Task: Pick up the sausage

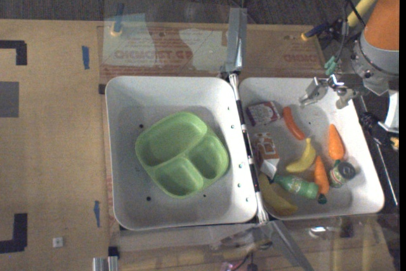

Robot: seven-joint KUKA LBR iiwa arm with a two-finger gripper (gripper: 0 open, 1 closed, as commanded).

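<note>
The sausage (293, 123), a short reddish-orange link, lies aslant in the upper middle of the right bin (371, 200), just right of a small red and white carton (263, 113). My gripper (327, 96) hovers over the far right part of that bin, up and to the right of the sausage and apart from it. Its two fingers stand spread, open, with nothing between them.
Also in the right bin are two orange carrots (335, 141) (321, 175), two bananas (303, 158) (276, 195), a green bottle (298, 186), a second carton (267, 148) and a small dark can (343, 172). The left bin (120, 98) holds a green divided plate (181, 153).
</note>
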